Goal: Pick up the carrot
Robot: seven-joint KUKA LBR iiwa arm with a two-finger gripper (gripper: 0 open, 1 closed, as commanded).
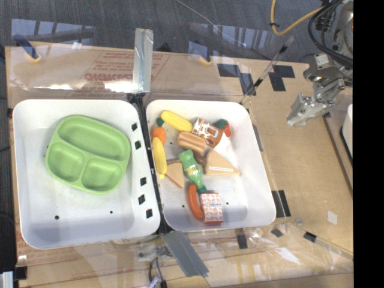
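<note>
Currently my gripper hovers over bare bench right of right bin; finger state indiscernible. Carrot lies far left, at bin's left wall, long axis roughly up-down in view.

There are two shallow white plastic bins: the left one and the right one. The left bin has one green plastic plate with three compartments. The right bin has two long yellow toy pieces, one green toy bottle and one small red and white carton.
</note>
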